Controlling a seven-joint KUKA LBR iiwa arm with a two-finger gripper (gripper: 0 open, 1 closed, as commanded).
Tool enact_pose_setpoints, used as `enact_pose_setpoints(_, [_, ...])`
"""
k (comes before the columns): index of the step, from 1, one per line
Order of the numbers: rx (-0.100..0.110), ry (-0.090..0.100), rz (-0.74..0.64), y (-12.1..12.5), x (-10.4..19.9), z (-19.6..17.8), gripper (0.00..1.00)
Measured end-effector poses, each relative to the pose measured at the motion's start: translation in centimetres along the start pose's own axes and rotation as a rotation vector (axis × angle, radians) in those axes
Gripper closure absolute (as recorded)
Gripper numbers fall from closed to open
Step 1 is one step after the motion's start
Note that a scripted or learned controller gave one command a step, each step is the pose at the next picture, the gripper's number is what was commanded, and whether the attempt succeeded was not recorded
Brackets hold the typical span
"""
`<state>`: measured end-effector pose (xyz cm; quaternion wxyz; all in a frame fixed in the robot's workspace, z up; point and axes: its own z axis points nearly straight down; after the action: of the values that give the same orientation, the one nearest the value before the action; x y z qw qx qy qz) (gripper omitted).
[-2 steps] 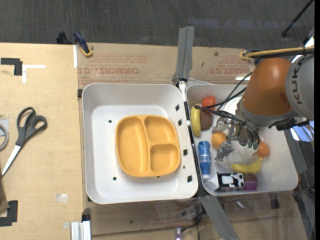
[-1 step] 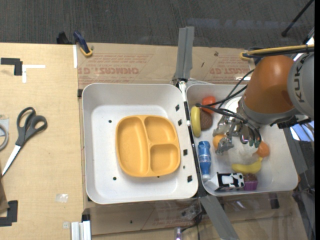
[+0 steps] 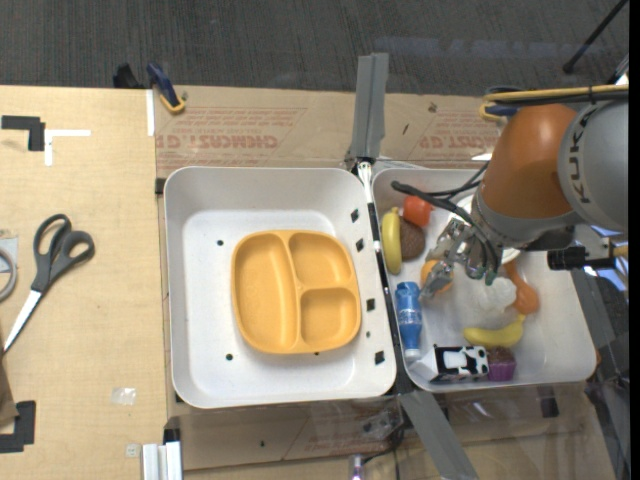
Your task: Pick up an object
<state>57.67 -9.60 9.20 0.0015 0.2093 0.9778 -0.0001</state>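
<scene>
Arm lowered into right bin point(image 3: 560, 368), jaws point(image 3: 455, 258) among small objects; whether they stand open or closed cannot be told; nothing visibly lifted, pick unfinished

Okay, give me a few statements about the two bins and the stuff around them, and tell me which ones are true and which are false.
1. The yellow divided plate lies in the left bin. True.
2. The scissors lie inside the right bin. False: they lie on the bench, left of both bins.
3. A blue bottle lies along the right bin's left wall. True.
4. The arm hangs over the left bin. False: it is over the right bin.
5. A banana lies in the right bin near its front. True.
6. The black and white toy sits on the plate. False: it is in the right bin's front corner.
</scene>
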Motion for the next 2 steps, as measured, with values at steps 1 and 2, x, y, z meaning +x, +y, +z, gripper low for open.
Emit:
enact_pose_setpoints(1, [0.000, -0.001, 0.095, 3.5, 0.8, -15.8, 1.00])
enact_pose_setpoints(2, [0.001, -0.001, 0.255, 8.9, -0.5, -18.9, 1.00])
